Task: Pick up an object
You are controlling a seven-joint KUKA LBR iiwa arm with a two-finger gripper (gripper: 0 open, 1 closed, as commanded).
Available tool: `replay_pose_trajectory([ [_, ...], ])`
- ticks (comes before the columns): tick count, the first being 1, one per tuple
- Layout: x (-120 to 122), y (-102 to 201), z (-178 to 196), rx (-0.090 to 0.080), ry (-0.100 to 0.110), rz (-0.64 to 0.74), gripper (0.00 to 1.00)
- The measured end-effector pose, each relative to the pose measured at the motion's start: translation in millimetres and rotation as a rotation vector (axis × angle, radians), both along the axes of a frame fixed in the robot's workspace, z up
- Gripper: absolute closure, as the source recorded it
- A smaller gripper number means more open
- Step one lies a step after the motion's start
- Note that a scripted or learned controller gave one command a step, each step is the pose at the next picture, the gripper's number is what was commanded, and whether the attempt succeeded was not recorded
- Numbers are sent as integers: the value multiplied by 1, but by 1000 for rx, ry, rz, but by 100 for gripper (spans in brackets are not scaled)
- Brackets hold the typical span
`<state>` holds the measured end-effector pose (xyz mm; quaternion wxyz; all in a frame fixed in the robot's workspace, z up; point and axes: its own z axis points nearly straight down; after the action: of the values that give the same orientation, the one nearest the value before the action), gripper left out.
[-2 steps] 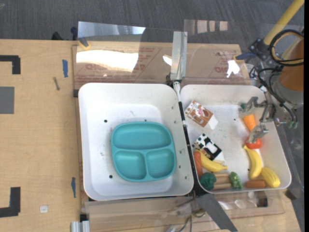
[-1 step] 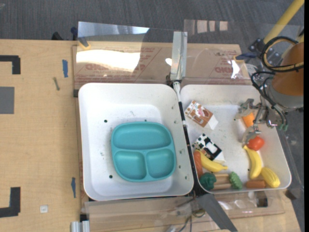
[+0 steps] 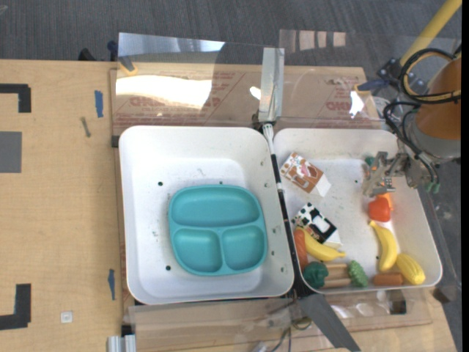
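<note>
The small orange-red plastic toy (image 3: 379, 209) lies in the right shallow white bin (image 3: 344, 169), near its right wall, above a yellow plastic banana (image 3: 387, 246). The pincer (image 3: 378, 173) hovers just above it; its grip state I cannot tell.

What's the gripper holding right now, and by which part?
Cannot tell. The gripper sits low over the right bin, just above an orange toy, but the view doesn't show anything between its fingers.

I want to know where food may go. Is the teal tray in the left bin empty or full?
Empty. The tray lies flat in the left bin, and all three compartments show bare teal.
</note>
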<state>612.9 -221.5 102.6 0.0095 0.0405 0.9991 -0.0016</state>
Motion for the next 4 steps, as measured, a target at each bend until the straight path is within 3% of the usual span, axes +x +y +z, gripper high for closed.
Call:
replay_pose_trajectory([
  [1,0,0,-1,1,1,0,0],
  [2,-10,27,-14,4,12,-80,0],
  [3,-6,28,0,1,-2,-78,100],
  [4,3,78,127,4,-1,-97,100],
])
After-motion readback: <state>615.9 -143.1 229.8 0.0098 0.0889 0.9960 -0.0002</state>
